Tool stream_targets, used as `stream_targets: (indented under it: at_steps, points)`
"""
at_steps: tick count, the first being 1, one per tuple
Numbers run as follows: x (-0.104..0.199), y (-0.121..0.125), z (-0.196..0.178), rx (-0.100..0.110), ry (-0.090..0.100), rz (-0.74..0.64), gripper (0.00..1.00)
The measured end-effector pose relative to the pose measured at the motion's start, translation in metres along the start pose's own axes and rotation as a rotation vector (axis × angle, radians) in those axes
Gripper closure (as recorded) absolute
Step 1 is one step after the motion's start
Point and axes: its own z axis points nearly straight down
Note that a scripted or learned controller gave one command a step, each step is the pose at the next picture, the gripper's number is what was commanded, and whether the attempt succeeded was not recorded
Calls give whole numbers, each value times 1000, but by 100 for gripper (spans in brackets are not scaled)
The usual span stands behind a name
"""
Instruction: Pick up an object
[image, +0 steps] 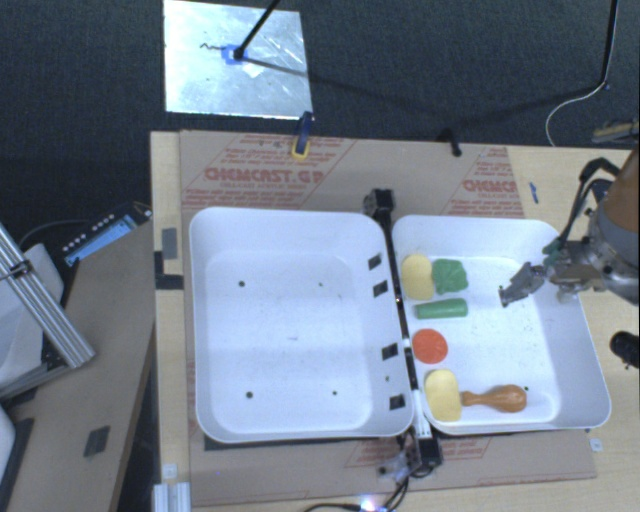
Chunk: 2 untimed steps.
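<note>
The right bin (570, 345) holds several small objects along its left side. A yellow lump (416, 276) lies beside a green leafy piece (449, 274). Below them are a green cylinder (441, 310), a red-orange disc (430, 346), a second yellow piece (441, 394) and a brown pear-shaped piece (496, 399). My gripper (518, 288) hangs over the bin's upper right part, to the right of the green cylinder and apart from every object. Nothing shows between its tips.
The left bin (290, 320) stands beside the right one, joined by a black hinge strip (392, 330). Both rest on a cardboard sheet (330, 170). A metal plate (235, 58) lies at the back, and an aluminium frame (40, 320) stands at the left.
</note>
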Motion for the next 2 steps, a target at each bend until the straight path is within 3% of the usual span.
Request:
stream_targets:
  at_steps: [1, 2]
  points:
    - [11, 73, 177, 2, 2, -2, 0]
    - [83, 132, 64, -13, 0, -9, 0]
